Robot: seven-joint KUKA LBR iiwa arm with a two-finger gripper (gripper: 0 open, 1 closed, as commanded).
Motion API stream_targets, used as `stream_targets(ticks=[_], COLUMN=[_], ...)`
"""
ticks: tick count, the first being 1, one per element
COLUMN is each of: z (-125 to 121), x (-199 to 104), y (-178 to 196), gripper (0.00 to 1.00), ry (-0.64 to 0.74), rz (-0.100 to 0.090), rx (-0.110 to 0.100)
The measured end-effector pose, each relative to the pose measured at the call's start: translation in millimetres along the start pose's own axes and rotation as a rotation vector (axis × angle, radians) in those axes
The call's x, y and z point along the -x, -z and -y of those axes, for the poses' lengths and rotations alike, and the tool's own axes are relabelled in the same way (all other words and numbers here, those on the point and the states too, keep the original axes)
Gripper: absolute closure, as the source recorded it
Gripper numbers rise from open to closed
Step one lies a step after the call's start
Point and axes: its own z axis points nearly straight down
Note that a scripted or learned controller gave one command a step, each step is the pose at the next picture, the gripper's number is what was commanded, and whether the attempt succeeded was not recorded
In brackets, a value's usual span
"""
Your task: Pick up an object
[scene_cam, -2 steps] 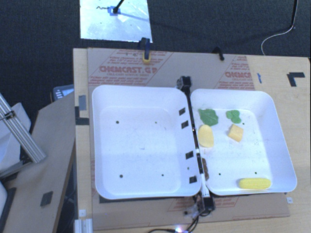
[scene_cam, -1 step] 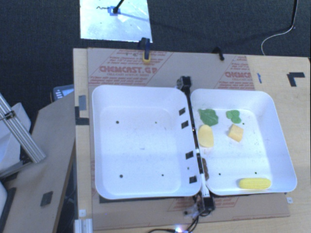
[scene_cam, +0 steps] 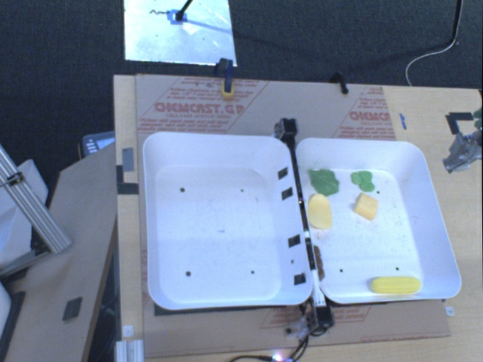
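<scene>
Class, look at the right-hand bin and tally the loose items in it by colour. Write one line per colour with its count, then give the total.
Green: 2, the larger green piece and the smaller green piece
Yellow: 3, the pale yellow oval, the yellow block and the long yellow piece
Total: 5

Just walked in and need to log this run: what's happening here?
Nothing is being handled yet. The end effector sits at the right edge, outside the right bin. That bin holds two green pieces, a yellow cube, a pale yellow piece and a yellow bar. No pick has begun.
</scene>
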Motion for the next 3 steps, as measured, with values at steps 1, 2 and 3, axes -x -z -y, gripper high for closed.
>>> stream_targets(ticks=[1,2,3], z=[-21,-86,-161], x=[-18,24,57], y=[115,126,125], gripper=[1.0,1.0,1.0], ry=[-0.002,-0.009,-0.006], rz=[0.007,0.007,0.007], rx=[0.024,0.014,0.015])
